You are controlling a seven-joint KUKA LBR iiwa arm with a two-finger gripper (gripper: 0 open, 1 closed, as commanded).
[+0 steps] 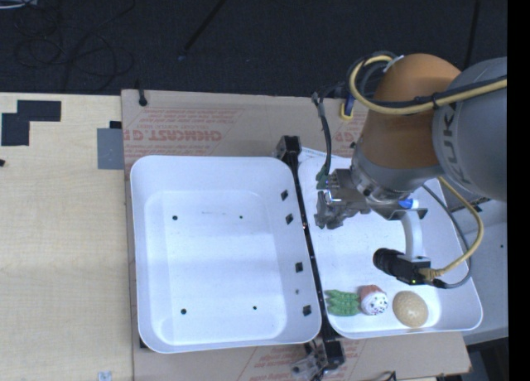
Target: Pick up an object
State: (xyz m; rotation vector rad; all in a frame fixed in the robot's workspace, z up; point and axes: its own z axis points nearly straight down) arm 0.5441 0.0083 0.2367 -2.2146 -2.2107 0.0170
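The gripper [330, 215] is seen above the right bin [464, 305]; its state cannot be told. A green toy [340, 301], speckled ball [373, 300] and tan egg [410, 308] are lined along that bin's near wall.

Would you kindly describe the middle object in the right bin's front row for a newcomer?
In the right bin, three small things line its near wall. The middle one, a white ball with red markings, sits between a green toy and a plain tan ball.

left bin [166, 180] open, toys [374, 301] crowd rt bin's [464, 317] front
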